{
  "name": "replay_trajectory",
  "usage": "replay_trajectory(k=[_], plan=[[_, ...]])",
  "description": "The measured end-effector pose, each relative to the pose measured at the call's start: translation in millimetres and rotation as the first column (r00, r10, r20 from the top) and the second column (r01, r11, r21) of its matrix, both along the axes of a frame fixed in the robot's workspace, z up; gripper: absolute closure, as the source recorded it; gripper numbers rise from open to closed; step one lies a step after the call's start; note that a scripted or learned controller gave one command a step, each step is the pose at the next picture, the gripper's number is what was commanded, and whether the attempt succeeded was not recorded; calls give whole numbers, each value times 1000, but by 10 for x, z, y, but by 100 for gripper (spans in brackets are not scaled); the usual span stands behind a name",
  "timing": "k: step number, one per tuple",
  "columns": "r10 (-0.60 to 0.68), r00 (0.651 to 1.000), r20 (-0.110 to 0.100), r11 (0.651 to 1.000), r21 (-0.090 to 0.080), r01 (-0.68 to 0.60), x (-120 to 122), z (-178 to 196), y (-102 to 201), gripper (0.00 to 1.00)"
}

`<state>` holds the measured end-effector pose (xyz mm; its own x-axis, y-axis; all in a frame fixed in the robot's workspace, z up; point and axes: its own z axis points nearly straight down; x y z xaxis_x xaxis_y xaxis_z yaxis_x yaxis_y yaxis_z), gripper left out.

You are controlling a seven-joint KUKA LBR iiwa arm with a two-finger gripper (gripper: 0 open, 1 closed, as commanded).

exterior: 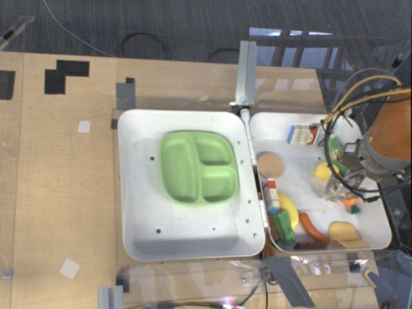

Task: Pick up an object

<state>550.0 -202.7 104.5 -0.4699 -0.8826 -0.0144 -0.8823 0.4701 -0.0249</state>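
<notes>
Along the near edge of the right bin (383, 237), a crowd of toy food: green veg (284, 227) by the near-left corner, banana (287, 209) just behind it, red sausage (311, 228) and a tan potato-ish lump (343, 231) toward the near-right corner. Nothing lifted yet afaict, so pick not done; whole grasp left to do. Mid bin, near the right wall: gripper (336, 188) low over the floor, tangled in cables, small orange bit (351, 204) just beside it and a yellow lemon-like piece (323, 170) just behind. Can't tell finger state, too cluttered w/ wires. Likely target one of those two, prob. Left wall side: red-white tube (271, 192), brown disc (270, 165). Far edge: small printed box (301, 134). Left bin (132, 172) holding a green divided tray (197, 167), well apart, no obstacle.
</notes>
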Motion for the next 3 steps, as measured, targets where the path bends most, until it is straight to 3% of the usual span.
replay_trajectory(k=[1, 2, 3], plan=[[109, 994, -7, 994, -4, -109, 489, 1339, 700, 100], [104, 994, -18, 995, 0, -104, 461, 1279, 675, 0], [0, 1000, -28, 1000, 1, 0, 107, 449, 67, 0]])
